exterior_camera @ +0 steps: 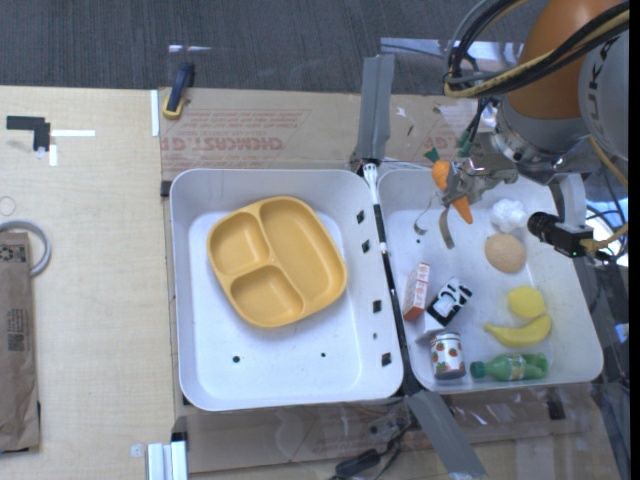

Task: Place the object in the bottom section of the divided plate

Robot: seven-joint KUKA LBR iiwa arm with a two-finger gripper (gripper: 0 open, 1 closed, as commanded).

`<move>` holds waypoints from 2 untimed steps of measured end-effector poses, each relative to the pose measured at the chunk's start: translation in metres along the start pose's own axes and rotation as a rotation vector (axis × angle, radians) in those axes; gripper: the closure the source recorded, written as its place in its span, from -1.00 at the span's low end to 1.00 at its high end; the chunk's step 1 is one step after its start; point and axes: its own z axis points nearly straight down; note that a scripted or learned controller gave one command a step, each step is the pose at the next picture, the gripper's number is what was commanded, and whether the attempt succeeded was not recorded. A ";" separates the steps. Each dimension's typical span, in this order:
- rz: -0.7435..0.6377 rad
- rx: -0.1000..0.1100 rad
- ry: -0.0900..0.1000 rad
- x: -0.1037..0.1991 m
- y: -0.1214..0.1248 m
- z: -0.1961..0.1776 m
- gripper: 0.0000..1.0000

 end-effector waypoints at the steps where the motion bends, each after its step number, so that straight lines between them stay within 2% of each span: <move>1: -0.072 0.001 0.001 0.084 -0.016 0.036 1.00; 2: -0.354 -0.001 0.001 0.097 -0.035 0.040 1.00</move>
